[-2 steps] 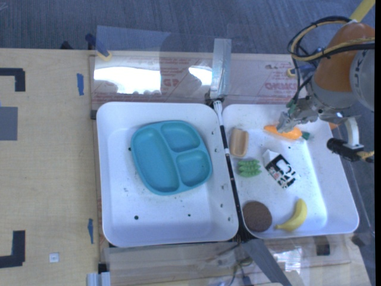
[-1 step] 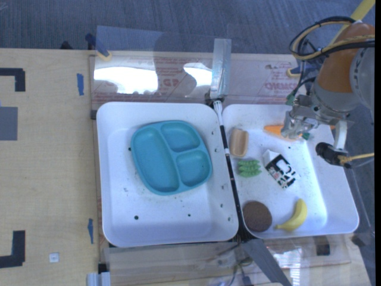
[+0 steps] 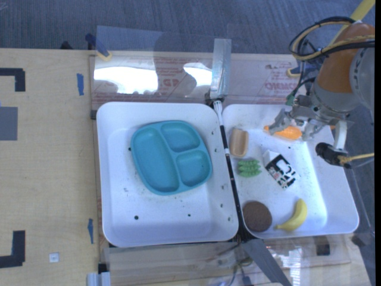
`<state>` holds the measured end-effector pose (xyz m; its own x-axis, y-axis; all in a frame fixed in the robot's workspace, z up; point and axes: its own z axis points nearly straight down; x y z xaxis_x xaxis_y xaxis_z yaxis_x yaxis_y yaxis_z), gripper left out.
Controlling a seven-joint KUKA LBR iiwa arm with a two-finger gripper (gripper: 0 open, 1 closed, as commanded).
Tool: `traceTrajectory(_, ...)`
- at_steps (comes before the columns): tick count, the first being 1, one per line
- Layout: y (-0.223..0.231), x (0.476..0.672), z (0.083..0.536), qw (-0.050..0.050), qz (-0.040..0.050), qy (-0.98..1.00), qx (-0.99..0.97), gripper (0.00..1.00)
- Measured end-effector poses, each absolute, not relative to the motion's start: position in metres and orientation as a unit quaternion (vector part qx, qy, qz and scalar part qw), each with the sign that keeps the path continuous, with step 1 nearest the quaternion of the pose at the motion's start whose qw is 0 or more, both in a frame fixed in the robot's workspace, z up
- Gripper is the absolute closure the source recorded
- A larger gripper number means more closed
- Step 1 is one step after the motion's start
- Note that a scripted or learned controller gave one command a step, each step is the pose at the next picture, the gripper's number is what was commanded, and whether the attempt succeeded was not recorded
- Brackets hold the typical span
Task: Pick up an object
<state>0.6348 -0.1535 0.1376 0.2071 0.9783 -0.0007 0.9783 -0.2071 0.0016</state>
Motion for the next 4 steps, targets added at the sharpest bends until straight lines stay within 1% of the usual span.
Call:
traceTrajectory(1,-0.151,0.603,0.087,0.001,0.0012,0.723,0.691,0.0)
traceTrajectory(2,-0.138,0.557,0.087,0.002,0.0016,0.726,0.688,0.0)
traceTrajectory(3,-0.148,0.524,0.088,0.002,0.0016,0.737,0.676,0.0)
traceTrajectory(4,-0.152,0.481,0.088,0.003,0.002,0.726,0.688,0.0)
